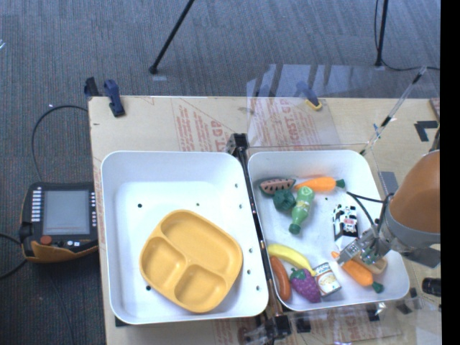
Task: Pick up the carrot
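Right bin [392, 293], near end: a toy carrot [359, 273] lies on the floor by the near right corner, with its green tip toward that corner. The gripper [364, 254] is low over the blunt end, touching or just above it. Whether the gripper is spread or closed cannot be told, and nothing is seen held in it. The grey and orange arm [420, 207] hides the bin wall behind it.

Near neighbours: a small labelled can [328, 279] lies just beside the carrot on the left, followed by purple grapes [305, 286], a sausage [280, 277] and a banana [289, 254].

Judgement: the step in hand is the descent and closing on this carrot.
- The jaws should straddle the carrot across its width, at mid-body rather than the blunt end, where it may slip out.
- The approach should stay clear of the can.
- Lift should be straight up.

Further back: a cow-patterned carton [347, 221] and a green bottle [300, 210]. A second carrot [320, 185] lies by the far wall, well apart from the gripper.
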Robot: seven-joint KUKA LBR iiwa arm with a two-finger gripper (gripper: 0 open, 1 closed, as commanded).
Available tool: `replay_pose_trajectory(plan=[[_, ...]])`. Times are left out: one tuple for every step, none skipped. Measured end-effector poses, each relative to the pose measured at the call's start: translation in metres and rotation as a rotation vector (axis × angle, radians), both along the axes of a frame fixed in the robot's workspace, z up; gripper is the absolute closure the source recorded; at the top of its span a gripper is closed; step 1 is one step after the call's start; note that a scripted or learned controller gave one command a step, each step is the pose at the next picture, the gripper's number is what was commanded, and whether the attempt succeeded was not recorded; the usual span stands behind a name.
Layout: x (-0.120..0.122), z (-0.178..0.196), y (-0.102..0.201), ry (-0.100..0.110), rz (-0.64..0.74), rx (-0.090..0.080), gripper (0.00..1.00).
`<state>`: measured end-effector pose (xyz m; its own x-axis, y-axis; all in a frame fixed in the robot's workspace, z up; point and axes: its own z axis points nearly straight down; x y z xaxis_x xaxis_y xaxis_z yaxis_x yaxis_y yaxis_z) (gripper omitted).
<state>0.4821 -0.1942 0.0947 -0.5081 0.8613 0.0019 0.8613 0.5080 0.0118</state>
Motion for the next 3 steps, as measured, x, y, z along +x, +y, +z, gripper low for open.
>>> replay_pose_trajectory(plan=[[-0.006,-0.009,0.024,0.014,0.179,-0.004,1.00],[-0.005,0.042,0.056,0.012,0.044,-0.004,1.00],[-0.006,0.062,0.093,0.015,-0.054,-0.004,1.00]])
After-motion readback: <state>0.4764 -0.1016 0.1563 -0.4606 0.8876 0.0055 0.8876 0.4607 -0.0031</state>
